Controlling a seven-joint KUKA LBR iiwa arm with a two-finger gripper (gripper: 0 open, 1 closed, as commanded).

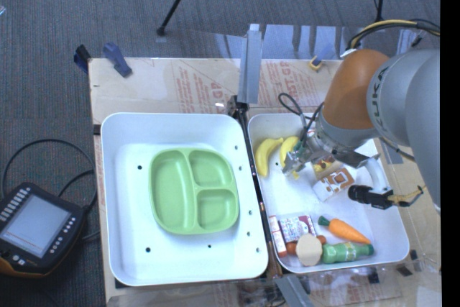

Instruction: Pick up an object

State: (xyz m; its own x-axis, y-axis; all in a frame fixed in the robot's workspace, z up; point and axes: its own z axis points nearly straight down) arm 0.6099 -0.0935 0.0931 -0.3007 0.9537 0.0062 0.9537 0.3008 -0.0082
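I hang over the right bin (399,232), my grey arm (410,93) reaching in from the right with its orange band (353,86) just above my wrist. My gripper (295,163) sits low in the bin's upper left part, right at the bananas (272,152), two yellow curved pieces lying side by side near the wall that divides the bins. My tip overlaps the right-hand banana, but from this slanted view I cannot tell whether I am spread apart or closed together, nor whether anything sits between my tips. Just to my right lies a small white carton (332,180) with a brown printed face, tilted on its side. Lower in the bin, well apart from me, rest an orange carrot (346,230), a green bottle (346,252) lying flat, a pale round piece (309,249) touching the bottle's end, and a red and white packet (291,229) near the dividing wall. The left bin (118,154) holds a green divided plate (194,190) with three compartments, lying flat in its middle. A handheld pendant (32,226) with a screen lies on the floor to the left of the bench.
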